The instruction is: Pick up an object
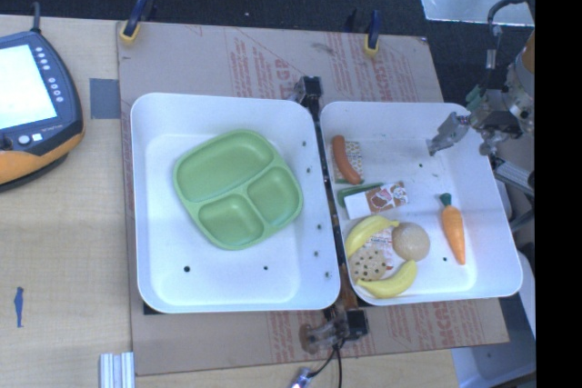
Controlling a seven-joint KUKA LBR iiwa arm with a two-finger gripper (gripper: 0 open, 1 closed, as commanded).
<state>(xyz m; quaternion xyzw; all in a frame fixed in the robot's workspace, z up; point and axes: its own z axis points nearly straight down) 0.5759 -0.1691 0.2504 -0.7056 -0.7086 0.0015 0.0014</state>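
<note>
Several toy foods crowd the right white plastic bin [491,282], so the grey two-finger gripper [447,135], hovering over its far end with nothing visibly held and a finger spread I cannot tell, would do best dropping squarely onto something isolated. The small orange plastic carrot [453,233] with its green top lies alone near the right wall, tapered and smooth, well apart from the yellow bananas [382,254].

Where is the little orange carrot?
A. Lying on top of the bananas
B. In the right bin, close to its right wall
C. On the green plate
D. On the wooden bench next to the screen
B: the carrot lies in the right bin close to its right wall, apart from the bananas, while the green plate sits in the left bin.
</note>
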